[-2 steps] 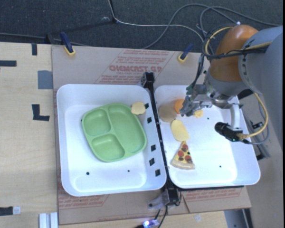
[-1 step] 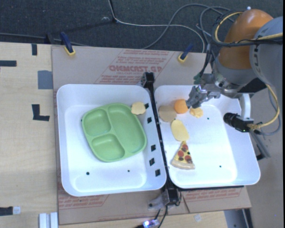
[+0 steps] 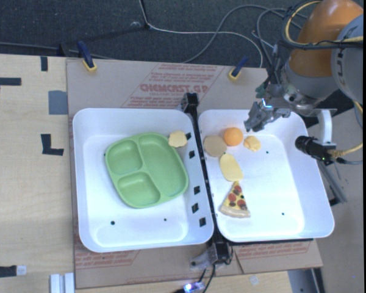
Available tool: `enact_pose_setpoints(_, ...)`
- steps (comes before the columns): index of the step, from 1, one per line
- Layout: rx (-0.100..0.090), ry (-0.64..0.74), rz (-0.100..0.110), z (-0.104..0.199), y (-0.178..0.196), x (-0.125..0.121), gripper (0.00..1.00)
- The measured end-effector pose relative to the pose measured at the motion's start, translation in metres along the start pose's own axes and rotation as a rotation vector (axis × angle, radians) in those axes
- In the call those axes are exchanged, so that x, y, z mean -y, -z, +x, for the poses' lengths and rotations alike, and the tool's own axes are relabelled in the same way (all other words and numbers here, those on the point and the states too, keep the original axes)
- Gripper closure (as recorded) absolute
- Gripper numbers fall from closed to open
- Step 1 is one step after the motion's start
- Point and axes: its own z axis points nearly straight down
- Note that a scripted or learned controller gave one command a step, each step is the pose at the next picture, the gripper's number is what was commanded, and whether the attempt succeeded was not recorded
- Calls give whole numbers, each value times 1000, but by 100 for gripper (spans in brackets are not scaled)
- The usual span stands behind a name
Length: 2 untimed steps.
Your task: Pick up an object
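From my seat the camera view opens on red print across the cardboard sheet [image 3: 171, 84] under the bins; I can read "CHEMCAST GP" in the large line, while the smaller lines beneath it are too fine to make out. The left bin [image 3: 88, 163] holds a green divided tray [image 3: 146, 170] with three compartments, lying slightly turned, and a small pale yellow piece [image 3: 178, 139] sits just off the tray's one o'clock corner, close to the black divider between the bins. The right bin [image 3: 293, 188] holds the toy food, all gathered toward its ten o'clock quarter: an orange ball [image 3: 233, 136], a tan round piece [image 3: 214, 145] touching it at about eight o'clock, a small yellow lump [image 3: 252, 143] just beside the ball at four o'clock, a pale yellow oval [image 3: 230, 166] below the tan piece, and a pizza slice [image 3: 235, 201] at six o'clock from that oval — its crust toward the bin's near edge. The gripper [image 3: 255, 122] hangs over the far edge of the right bin, at roughly one o'clock from the orange ball and just above the yellow lump; I see nothing between its fingers, and I cannot tell whether they stand apart or together. Two clamps — blue handles, yellow tips [image 3: 85, 58] — pin the cardboard's far edge.
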Motion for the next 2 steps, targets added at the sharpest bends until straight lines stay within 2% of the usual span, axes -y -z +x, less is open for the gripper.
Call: enact_pose_setpoints(2, 0, 4, 5, 99, 0, 15, 100)
